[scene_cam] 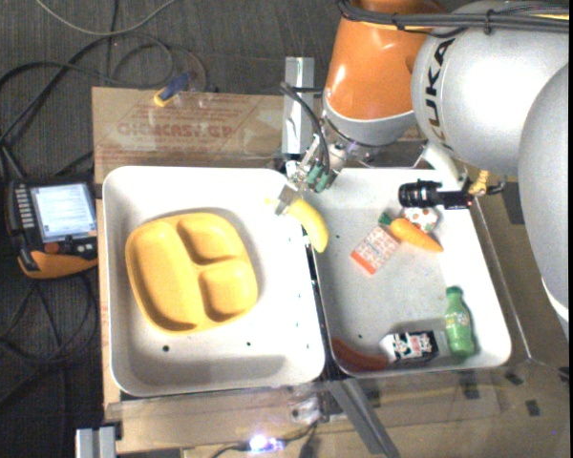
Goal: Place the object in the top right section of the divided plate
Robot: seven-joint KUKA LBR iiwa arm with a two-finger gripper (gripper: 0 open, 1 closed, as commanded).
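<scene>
Banana (310, 223) is hanging just below our gripper (292, 197), over the seam between the bins, pinched by its upper tip between closed fingers. We are judging it light, smooth and prone to swinging. Our arm is reaching down; the plate (193, 270) is lying lower left.

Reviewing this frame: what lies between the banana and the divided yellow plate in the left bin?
In the camera view, just bare white bin floor separates the banana, hanging over the bins' shared edge, from the divided yellow plate in the left bin.
</scene>
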